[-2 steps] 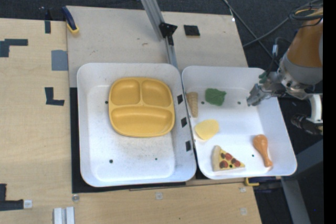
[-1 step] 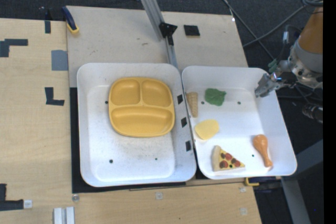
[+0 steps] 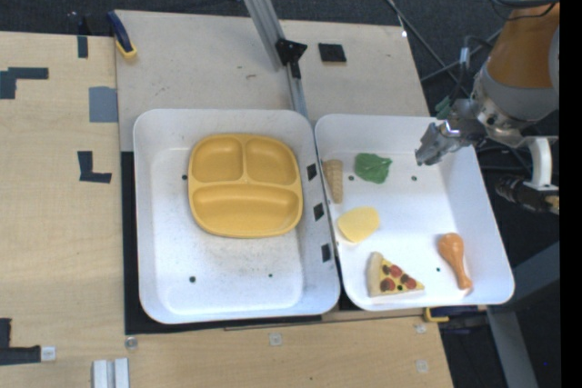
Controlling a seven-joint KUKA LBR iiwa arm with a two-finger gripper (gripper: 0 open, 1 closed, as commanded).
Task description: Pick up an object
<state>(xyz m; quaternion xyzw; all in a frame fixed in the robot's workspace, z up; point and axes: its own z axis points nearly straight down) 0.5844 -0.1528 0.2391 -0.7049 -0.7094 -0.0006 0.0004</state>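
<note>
1. Nearest the camera, a pizza slice (image 3: 391, 276) is lying at about 6 o'clock in the right bin (image 3: 482, 223), close to its front wall.
2. A toy drumstick (image 3: 455, 259) is resting at roughly 4 o'clock in the same bin, near the right wall and well apart from the pizza slice.
3. A pale yellow round piece (image 3: 358, 223) is sitting just behind the pizza slice, toward 9 o'clock in the right bin.
4. A yellow divided tray (image 3: 245, 184) is occupying the middle of the left bin (image 3: 164, 223), leaning slightly toward its 12 o'clock side.
5. A small tan cone-shaped piece (image 3: 335, 178) is lying along the right bin's left wall at about 10 o'clock, just beside the yellow round piece.
6. A green leafy piece (image 3: 372, 167) is sitting at about 11 o'clock in the right bin, near the cone and apart from it.
7. The pincer (image 3: 432, 149) is hanging over the right bin at about 1 o'clock, near the back wall and to the right of the green piece, touching none of the objects; I cannot tell how wide it is standing, and nothing is showing between its tips.
8. The grey arm (image 3: 523, 59) with its orange band is reaching in from 3 o'clock.
9. Farthest back, the bench (image 3: 200, 59) is carrying a slanted metal rail (image 3: 259, 0) running toward 12 o'clock.
</note>
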